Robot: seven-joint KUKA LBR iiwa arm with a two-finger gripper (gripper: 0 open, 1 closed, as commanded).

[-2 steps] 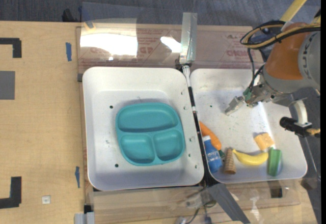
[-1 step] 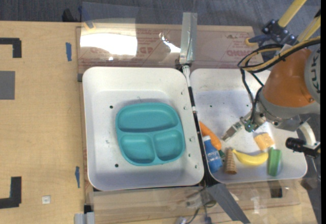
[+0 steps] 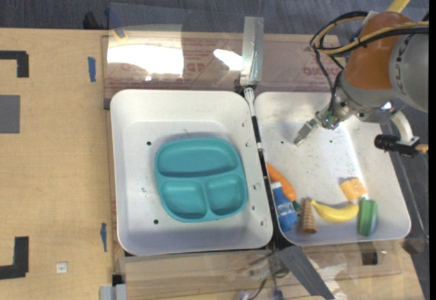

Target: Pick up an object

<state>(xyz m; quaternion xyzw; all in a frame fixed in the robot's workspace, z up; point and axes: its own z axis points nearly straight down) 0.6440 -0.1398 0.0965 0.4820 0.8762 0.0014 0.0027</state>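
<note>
**Camera view: pincer over right bin, toys along near wall**

Camera view puts the gripper (image 3: 305, 129) above the far-left part of the right bin (image 3: 381, 176), nothing seen between its tips; whether they are spread or pressed together, cannot tell. Banana (image 3: 335, 211) lies well apart, toward the bin's near edge, beside an ice cream cone (image 3: 309, 217) and a green piece (image 3: 367, 216). Orange block (image 3: 353, 189) sits just behind the banana. Carrot (image 3: 283, 183) and blue-white tube (image 3: 282, 205) hug the left wall. Left bin (image 3: 129, 176) holds a teal divided plate (image 3: 200, 178). Arm (image 3: 381, 60) partly cut off at right.
</note>
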